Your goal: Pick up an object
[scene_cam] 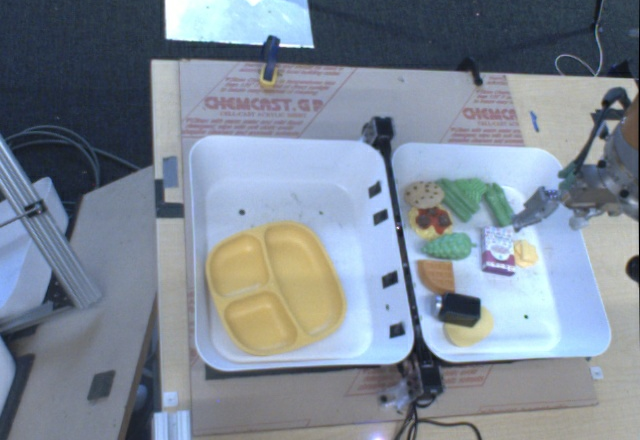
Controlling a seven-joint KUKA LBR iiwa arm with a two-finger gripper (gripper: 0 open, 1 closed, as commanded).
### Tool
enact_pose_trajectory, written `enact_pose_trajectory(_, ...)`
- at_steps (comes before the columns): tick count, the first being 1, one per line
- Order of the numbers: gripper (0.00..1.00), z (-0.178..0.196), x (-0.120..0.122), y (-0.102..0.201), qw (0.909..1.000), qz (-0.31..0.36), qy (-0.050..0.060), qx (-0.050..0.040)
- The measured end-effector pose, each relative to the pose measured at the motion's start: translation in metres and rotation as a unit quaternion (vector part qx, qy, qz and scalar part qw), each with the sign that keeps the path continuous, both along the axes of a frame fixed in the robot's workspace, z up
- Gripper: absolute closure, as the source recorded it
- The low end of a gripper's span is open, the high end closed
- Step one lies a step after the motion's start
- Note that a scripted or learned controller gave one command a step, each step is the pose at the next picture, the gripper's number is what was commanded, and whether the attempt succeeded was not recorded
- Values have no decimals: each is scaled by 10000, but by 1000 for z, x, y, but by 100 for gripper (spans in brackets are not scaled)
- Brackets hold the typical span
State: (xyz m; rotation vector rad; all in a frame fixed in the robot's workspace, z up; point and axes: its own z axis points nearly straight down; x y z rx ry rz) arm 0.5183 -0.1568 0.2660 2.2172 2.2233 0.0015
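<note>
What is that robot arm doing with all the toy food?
The robot's hand is reaching in from the right, over the right bin. That bin holds pretend food: a cookie, green pieces, a little pizza and a small pink and white box. The hand sits just above the box but nothing is between its fingers yet. The left bin has a yellow divided tray in it.

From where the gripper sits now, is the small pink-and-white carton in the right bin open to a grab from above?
Probably yes. The gripper hangs just up-right of the carton, whose top is uncovered. A small yellow piece touches its right side, which may crowd a finger.
</note>
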Motion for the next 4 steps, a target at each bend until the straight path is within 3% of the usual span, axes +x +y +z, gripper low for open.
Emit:
enact_pose_trajectory(1,0,-159,2,29,10000,5,72,27)
enact_pose_trajectory(2,100,-139,6,26,10000,-11,-7,1)
enact_pose_trajectory(3,100,-86,-20,54,10000,14,-14,5)
enact_pose_trajectory(4,100,-78,-31,78,10000,20,2,9)
